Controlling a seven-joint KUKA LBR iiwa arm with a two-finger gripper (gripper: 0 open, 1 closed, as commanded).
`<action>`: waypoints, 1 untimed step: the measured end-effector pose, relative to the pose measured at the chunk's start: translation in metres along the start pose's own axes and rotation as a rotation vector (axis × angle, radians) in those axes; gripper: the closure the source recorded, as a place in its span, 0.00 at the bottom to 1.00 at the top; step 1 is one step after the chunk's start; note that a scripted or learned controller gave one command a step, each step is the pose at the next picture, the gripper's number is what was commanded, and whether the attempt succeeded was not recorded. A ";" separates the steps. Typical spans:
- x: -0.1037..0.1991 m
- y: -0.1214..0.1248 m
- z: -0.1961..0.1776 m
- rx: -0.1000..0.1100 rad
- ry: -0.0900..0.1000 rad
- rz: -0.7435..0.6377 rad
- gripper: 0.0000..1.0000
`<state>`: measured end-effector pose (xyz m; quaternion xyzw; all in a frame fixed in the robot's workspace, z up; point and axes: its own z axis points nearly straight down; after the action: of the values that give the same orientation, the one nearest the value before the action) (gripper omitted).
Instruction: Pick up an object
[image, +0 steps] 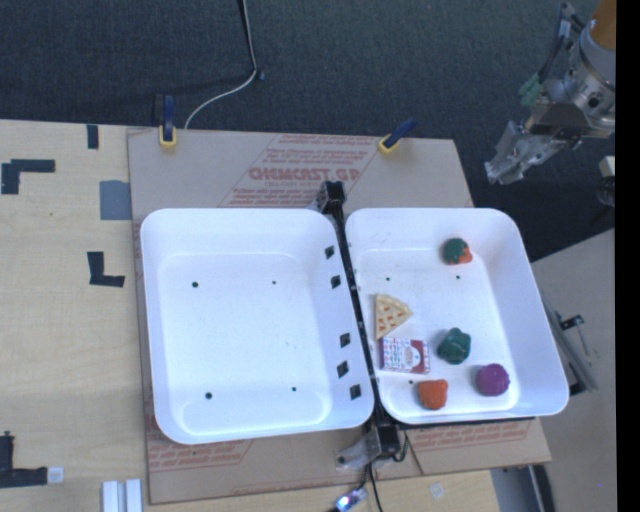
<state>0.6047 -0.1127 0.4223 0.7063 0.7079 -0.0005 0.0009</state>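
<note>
The right bin (520, 260) holds several small toys: a green and red piece (457, 251) near the back, a yellow waffle-like wedge (391, 314), a small red and white carton (403, 355), a dark green piece (454, 345), an orange piece (432, 394) and a purple piece (491, 379). My gripper (508, 160) hangs high at the upper right, outside the bins and beyond the back right corner of the right bin. Nothing sits between its fingers.
The left bin (160, 300) lies beside the right one on a cardboard sheet (290, 175) held by two clamps (166, 125). A white cable (225, 95) trails across the back. Black clips line the seam between the bins.
</note>
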 end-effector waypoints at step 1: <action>0.000 0.000 -0.010 0.000 -0.001 -0.001 1.00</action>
<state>0.6050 -0.1126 0.4322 0.7060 0.7082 -0.0011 0.0013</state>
